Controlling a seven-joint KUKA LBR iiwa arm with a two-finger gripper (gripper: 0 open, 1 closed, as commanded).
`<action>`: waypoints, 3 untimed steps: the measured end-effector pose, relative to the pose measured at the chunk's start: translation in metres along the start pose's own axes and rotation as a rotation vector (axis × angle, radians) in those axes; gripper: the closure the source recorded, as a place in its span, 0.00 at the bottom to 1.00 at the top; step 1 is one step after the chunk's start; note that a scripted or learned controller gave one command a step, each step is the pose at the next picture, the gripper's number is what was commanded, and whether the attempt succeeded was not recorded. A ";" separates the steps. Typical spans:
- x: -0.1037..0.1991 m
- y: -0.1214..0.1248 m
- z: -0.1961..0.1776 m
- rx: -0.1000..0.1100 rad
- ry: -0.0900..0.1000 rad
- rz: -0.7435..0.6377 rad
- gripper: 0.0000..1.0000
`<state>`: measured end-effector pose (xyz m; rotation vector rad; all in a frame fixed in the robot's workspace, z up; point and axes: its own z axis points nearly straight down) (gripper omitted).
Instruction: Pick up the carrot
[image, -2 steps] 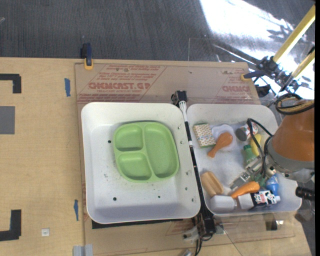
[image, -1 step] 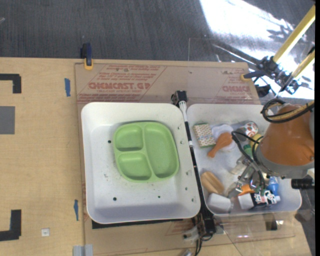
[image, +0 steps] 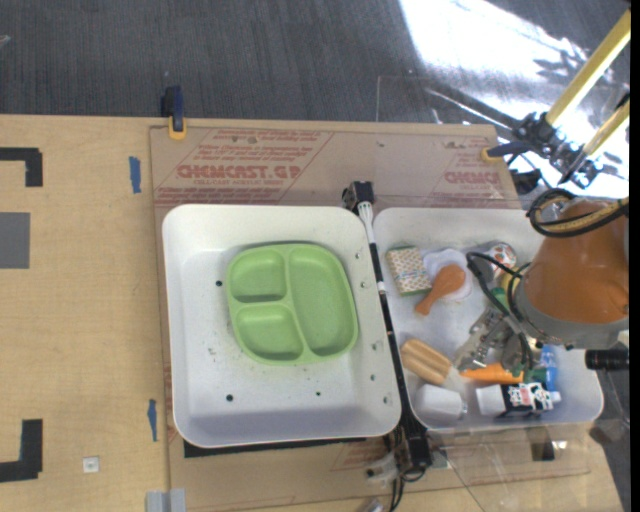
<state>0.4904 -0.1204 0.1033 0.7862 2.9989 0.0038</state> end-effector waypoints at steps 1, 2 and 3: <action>0.001 0.000 0.001 0.000 0.002 -0.001 0.00; -0.007 -0.022 0.013 -0.003 0.015 -0.480 0.00; 0.014 0.015 0.012 0.002 0.022 -0.369 0.00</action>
